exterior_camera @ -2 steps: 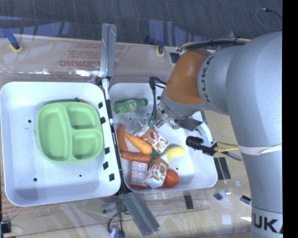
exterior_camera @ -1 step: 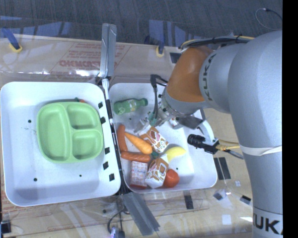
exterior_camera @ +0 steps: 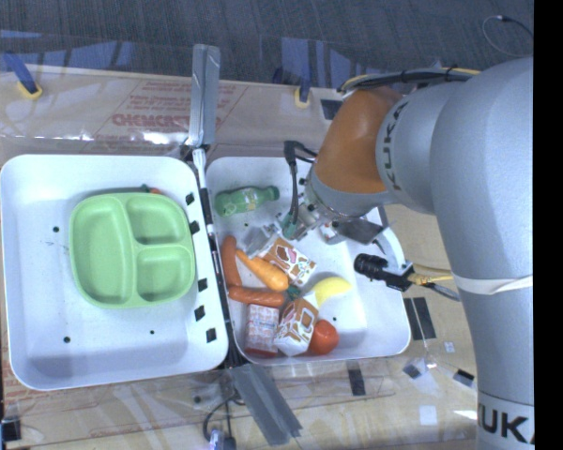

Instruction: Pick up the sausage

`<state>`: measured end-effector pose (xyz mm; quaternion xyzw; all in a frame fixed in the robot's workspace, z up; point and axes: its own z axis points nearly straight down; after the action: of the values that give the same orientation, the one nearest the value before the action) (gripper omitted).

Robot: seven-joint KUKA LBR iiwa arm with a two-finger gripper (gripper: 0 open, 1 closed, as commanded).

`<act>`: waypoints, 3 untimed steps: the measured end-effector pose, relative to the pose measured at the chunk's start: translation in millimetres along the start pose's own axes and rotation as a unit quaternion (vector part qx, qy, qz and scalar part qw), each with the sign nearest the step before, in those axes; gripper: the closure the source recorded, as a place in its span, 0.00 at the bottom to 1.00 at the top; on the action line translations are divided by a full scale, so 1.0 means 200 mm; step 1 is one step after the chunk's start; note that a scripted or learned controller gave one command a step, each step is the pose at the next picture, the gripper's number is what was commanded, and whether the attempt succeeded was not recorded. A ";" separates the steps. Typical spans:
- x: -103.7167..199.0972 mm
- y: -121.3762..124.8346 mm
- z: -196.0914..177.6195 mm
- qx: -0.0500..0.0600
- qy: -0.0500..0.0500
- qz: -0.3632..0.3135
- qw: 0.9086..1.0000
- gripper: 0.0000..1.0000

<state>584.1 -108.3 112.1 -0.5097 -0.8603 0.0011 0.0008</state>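
The sausage (exterior_camera: 256,296) lies in the right bin (exterior_camera: 380,336), near its left wall, just below a carrot (exterior_camera: 261,270) and above a carton (exterior_camera: 296,328). The gripper (exterior_camera: 294,221) hangs over the bin's upper middle, apart from the sausage; whether it is spread or closed I cannot tell. A green tray (exterior_camera: 131,247) sits in the left bin (exterior_camera: 28,345).

You can't tell how the gripper (exterior_camera: 294,221) stands: the orange band (exterior_camera: 357,153) and wrist cover it from one o'clock, leaving a blurred dark tip. The arm (exterior_camera: 469,204) is cut off at the lower frame edge. The sausage (exterior_camera: 256,296) lies partly under the carton (exterior_camera: 296,326) at its five o'clock end. The tomato (exterior_camera: 325,337) hides behind that carton too. The wrapped packet (exterior_camera: 261,324) is too blurred to read. A small red thing (exterior_camera: 151,190) peeks from behind the green plate (exterior_camera: 131,247) at twelve o'clock.
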 end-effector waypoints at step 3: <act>0.11 0.21 -0.40 -0.002 0.000 -0.029 1.000 0.00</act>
<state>610.8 -69.4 192.8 -0.4843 -0.8749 -0.0003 -0.0001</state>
